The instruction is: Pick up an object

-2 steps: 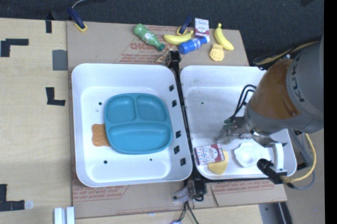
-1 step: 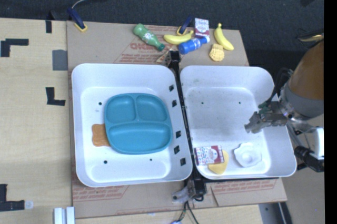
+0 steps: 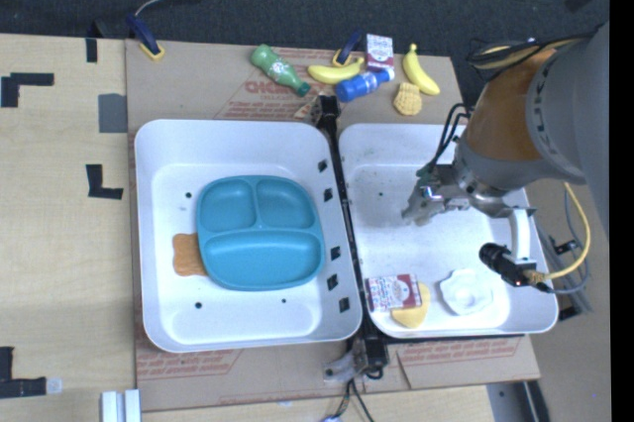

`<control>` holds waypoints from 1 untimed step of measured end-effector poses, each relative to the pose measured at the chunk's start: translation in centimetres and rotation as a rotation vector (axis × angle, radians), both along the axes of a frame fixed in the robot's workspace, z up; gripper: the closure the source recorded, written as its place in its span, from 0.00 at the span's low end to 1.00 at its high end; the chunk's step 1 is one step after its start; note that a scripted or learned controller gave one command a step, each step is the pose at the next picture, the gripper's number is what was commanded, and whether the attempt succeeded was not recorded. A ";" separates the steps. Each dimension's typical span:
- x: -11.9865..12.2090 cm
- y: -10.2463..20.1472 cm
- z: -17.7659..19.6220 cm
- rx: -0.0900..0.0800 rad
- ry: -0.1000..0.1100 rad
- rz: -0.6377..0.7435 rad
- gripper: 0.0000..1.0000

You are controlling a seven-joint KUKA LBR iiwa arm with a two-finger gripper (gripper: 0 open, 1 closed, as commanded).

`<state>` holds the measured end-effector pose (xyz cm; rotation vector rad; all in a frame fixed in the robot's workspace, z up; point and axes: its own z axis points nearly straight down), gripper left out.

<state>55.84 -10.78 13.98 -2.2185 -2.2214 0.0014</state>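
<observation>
My hand point(image 3: 424, 204) sat low inside the right bin point(image 3: 376, 145), over bare white floor near the bin's middle. Couldn't tell how wide it was; the digits were too small and blurred. Nothing visibly between them, so no grasp to claim.

Near edge of the right bin: small red-and-white carton point(image 3: 387, 291) lying flat by the divider, yellow wedge-shaped piece point(image 3: 410, 315) touching its right side, white round cup-like item point(image 3: 466, 293) just right of that. All three were well apart from my hand, toward the camera.

My arm point(image 3: 525, 128) came in from the right, orange band above the wrist, crossing the right bin's far-right part.

Left bin point(image 3: 158, 148): blue divided plate point(image 3: 261, 232) sat about centre, three compartments up. Orange flat piece point(image 3: 184, 255) poked out from under its left edge, touching it.

Past the bins, on the surface point(image 3: 59, 192) at the cardboard's far edge: green bottle point(image 3: 278, 69) lying tilted, yellow banana point(image 3: 334, 71) beside it, blue bottle-like item point(image 3: 358, 86) just right, small red-and-white box point(image 3: 379, 50) behind that, second banana point(image 3: 420, 73) further right, yellow corn-like piece point(image 3: 406, 98) near it. A blue clamp point(image 3: 147, 38) gripped the cardboard's far-left corner.
</observation>
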 end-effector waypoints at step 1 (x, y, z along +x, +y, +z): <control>-0.1 8.5 4.4 0.000 -0.001 0.001 1.00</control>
